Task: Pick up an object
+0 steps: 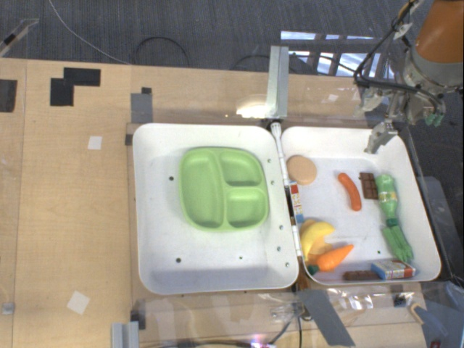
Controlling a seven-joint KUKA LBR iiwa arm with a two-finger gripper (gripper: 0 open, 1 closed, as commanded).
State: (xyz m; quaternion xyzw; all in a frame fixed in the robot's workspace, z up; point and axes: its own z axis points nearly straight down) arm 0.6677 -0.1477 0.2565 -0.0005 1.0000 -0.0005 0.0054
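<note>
Left bin: shallow white tray with rounded corners, holding one light-green plastic divided plate with three compartments, set near the tray's middle. Right bin: matching shallow white tray, touching the left one along a shared centre rim. Contents of the right bin, from the far side to the near side: one round tan cookie-like disc at the upper left; one orange-red toy sausage, lying at a slant near the middle; one small dark brown chocolate-bar piece just to its right; one green plastic bottle along the right side, with a long dark green vegetable-shaped toy just below it; one yellow toy banana at the lower left, touching an orange toy carrot lying beside it; one thin dark brown bar and one small red, white and blue box along the near rim. Arm: grey with an orange band, entering from the upper right, with cables around the wrist. Two-finger gripper: poised above the far right corner of the right bin, well apart from every item and holding none; whether the fingers are apart or together cannot be told.
</note>
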